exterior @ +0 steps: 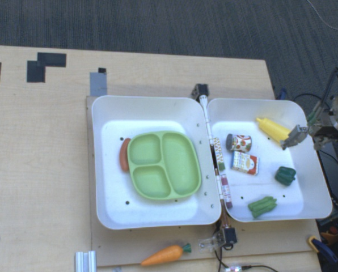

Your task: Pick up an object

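The right bin [313,208] holds a yellow bottle-shaped toy [273,129], a small can [240,143], a red and white carton [245,163], a dark green pepper [285,175] and a light green vegetable [262,205]. My gripper [304,136] reaches in from the right, over the bin's right rim. It is just right of the yellow toy and above the dark green pepper. Nothing shows in its grasp.
The left bin [101,169] holds a green divided plate [163,165] with a red sausage [124,154] along its left side. A toy carrot [166,255] lies on the bench in front of the bins. A strip of labels [219,163] runs along the seam between the bins.
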`<action>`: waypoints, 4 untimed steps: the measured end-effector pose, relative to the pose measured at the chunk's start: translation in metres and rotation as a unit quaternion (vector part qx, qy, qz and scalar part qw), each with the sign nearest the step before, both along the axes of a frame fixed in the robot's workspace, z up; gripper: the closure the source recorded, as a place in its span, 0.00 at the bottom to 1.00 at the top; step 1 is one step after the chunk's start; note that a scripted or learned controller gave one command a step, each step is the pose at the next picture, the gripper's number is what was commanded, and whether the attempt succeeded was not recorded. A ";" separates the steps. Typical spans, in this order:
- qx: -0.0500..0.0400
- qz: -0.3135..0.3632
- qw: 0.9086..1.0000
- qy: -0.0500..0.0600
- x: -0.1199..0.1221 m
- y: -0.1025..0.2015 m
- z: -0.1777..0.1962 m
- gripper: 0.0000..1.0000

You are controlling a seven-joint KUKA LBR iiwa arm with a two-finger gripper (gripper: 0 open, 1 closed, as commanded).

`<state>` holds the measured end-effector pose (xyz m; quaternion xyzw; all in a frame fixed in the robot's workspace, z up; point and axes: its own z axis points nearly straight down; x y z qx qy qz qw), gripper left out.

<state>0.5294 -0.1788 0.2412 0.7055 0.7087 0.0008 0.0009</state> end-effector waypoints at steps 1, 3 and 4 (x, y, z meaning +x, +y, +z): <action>0.000 -0.001 1.000 -0.001 -0.003 -0.007 -0.146 0.00; -0.001 0.000 1.000 -0.007 -0.038 0.080 -0.143 1.00; -0.001 0.000 1.000 -0.007 -0.038 0.080 -0.143 0.00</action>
